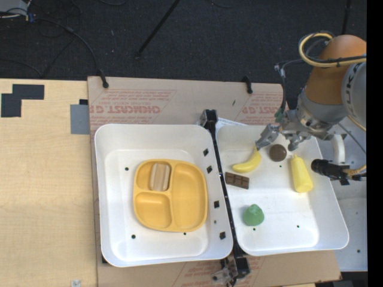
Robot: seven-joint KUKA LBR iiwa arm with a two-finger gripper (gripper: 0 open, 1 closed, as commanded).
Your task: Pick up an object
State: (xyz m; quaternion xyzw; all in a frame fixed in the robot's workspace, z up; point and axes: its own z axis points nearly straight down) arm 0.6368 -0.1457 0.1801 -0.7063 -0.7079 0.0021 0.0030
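Brown round object [277,153] sits on the floor of the right bin [323,235], near its back, and looks like the likeliest target: the gripper [280,137] hangs right above it, fingers spread wide to either side, nothing between them. So my read is the pick is not done yet; approach looks roughly lined up, and descent, close and lift are all left. Can't tell from this slanted view whether the fingertips are already down at the object's level or hovering above it. Neighbours in the same bin: yellow banana [249,162] just beside the brown piece on its left, close to the left finger, so a clipped or double grab is a risk. Yellow cylinder [300,174] lies just to the right and a bit forward, also near. Dark brown bar [237,180] lies below the banana near the divider; green lump [253,214] is well apart toward the front. Left bin [114,244] holds a yellow sectioned tray [173,211] with a tan piece [159,176] in its upper left compartment, well away from the arm. Judgement: tight spacing around the brown object is the main obstacle; a narrow, centred close would be needed to take it alone.
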